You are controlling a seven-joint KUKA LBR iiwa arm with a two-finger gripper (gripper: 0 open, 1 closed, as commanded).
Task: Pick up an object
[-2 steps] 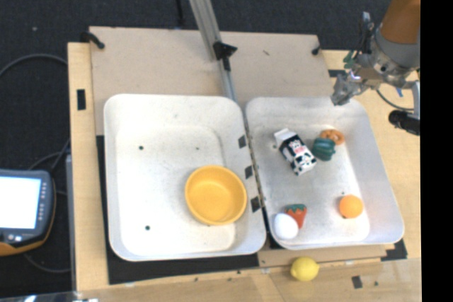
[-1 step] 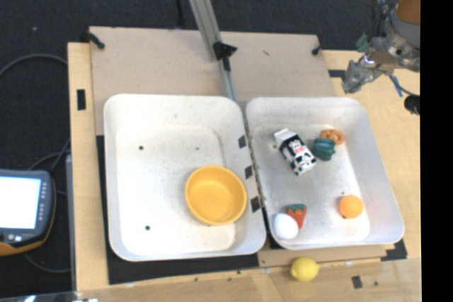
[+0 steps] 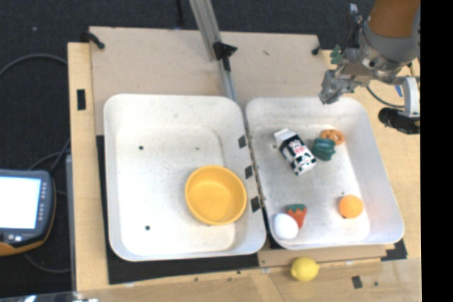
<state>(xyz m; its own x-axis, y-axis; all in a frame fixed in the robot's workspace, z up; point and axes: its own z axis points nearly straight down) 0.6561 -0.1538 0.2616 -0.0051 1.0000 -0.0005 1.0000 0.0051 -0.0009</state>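
Two bins: the left bin (image 3: 127, 152) carries a yellow bowl (image 3: 216, 194); the right bin (image 3: 379, 173) carries everything small enough for me to pick.
My gripper (image 3: 330, 93): it hangs over the far rim of the right bin, with nothing between its tips — whether it is spread or pressed together I cannot tell from this slant.
Candidates: a black-and-white cow toy (image 3: 296, 151) near the bin's middle, a green piece (image 3: 324, 148) touching an orange-brown piece (image 3: 331, 136) just beside it, an orange ball (image 3: 350, 206) toward the near right, and a white egg (image 3: 286, 226) against a red-and-green piece (image 3: 299, 213) at the near rim.
Off the bins: a lemon (image 3: 304, 269) lies on the bench in front of the right bin.
Risk, clutter: the cow and the green piece sit close, so I judge a descent between them could nudge both and close on neither.
Risk, round things: the ball and the egg would likely roll away from a slightly off-centre pinch.
Risk, rim: the egg lies close to the bin wall — a tip could strike the wall first.
Writing: none legible; the cow's marks are patches, not letters.
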